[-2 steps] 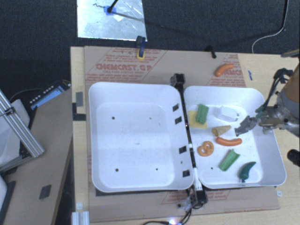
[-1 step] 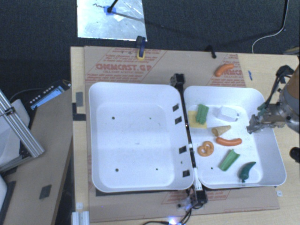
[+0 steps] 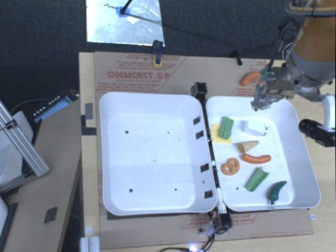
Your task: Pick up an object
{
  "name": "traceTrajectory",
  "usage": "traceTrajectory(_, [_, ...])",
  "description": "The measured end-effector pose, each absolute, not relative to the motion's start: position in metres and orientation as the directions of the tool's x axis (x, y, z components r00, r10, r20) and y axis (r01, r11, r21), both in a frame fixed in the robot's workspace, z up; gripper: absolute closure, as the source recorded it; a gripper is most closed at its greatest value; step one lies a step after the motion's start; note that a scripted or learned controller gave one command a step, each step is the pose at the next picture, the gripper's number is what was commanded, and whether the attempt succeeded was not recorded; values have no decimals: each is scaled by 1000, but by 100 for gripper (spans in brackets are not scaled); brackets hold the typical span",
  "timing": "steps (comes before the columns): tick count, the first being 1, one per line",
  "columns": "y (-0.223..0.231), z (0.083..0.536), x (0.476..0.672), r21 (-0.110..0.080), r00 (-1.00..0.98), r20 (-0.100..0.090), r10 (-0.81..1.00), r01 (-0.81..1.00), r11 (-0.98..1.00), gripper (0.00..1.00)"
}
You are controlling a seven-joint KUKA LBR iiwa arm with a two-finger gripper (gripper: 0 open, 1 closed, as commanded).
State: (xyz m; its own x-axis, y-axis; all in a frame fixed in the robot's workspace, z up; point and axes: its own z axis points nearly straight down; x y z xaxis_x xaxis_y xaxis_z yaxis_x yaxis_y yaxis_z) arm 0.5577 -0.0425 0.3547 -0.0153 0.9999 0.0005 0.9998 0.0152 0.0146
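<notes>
Green toy pepper (image 3: 275,191) lies nearest in the right bin (image 3: 307,161); beyond it, sausage (image 3: 256,158), then white block (image 3: 254,126). Above the far rim, the gripper (image 3: 261,103) hangs empty, its spread unreadable. Best descend centred over one isolated piece.

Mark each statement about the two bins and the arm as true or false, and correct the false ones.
1. The pretzel lies in the right bin. True.
2. The end effector hangs above the left bin. False: it is over the right bin's far edge.
3. A green piece lies on a yellow one. True.
4. The red sausage is clamped in the end effector. False: it lies on the bin floor, apart from the arm.
5. An orange item lies on the bench outside the bins. True.
</notes>
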Motion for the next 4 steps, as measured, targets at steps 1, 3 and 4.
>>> traceTrajectory(1, [41,431,554,9,-12,2,1000,1000,12,100])
traceTrajectory(3, [176,535,483,0,-12,3,1000,1000,12,100])
traceTrajectory(4, [231,365,485,-14,-9,-5,1000,1000,9,100])
